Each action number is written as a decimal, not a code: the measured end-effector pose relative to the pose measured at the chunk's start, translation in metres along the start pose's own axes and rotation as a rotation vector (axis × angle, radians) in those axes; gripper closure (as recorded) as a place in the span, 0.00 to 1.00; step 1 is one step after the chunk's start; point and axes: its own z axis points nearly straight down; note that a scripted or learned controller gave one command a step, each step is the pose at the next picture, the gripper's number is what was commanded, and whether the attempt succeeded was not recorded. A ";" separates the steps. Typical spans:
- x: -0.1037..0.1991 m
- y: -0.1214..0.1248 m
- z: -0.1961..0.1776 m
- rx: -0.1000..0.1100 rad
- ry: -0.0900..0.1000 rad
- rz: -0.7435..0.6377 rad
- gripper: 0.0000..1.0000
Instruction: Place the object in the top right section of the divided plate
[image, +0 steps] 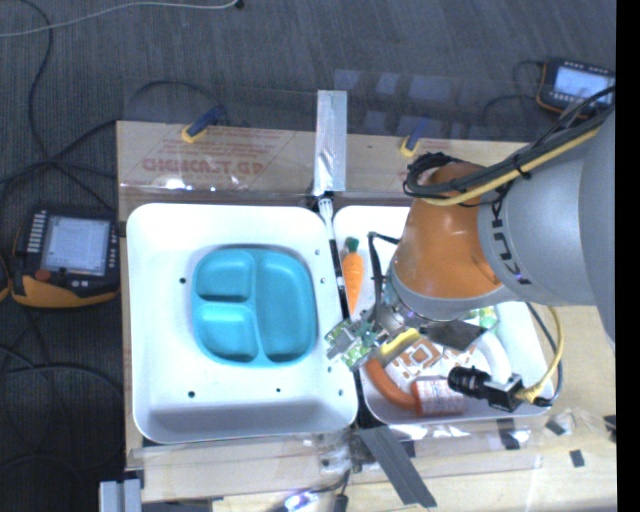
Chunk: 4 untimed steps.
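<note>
The blue divided plate (252, 256) lies in the middle of the left white bin (160, 400); its three sections hold nothing. My gripper (354, 342) hangs low over the left edge of the right bin (530, 410), close to the wall between the two bins. A small green and white piece shows right at the gripper's tip. Whether it is an object or part of the gripper is unclear. An orange carrot (352, 272) lies just above the gripper along the right bin's left side.
Below the wrist, the right bin holds a red-orange sausage shape (384, 386), a patterned box (416, 356), a small bottle with a red label (440, 396) and a white item (496, 352). The orange wrist band (445, 245) and the grey arm cover much of that bin.
</note>
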 end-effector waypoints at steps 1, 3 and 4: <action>0.001 0.000 -0.008 0.003 0.003 0.000 1.00; 0.002 -0.001 -0.023 0.010 0.009 0.000 1.00; 0.003 -0.001 -0.031 0.013 0.012 0.000 1.00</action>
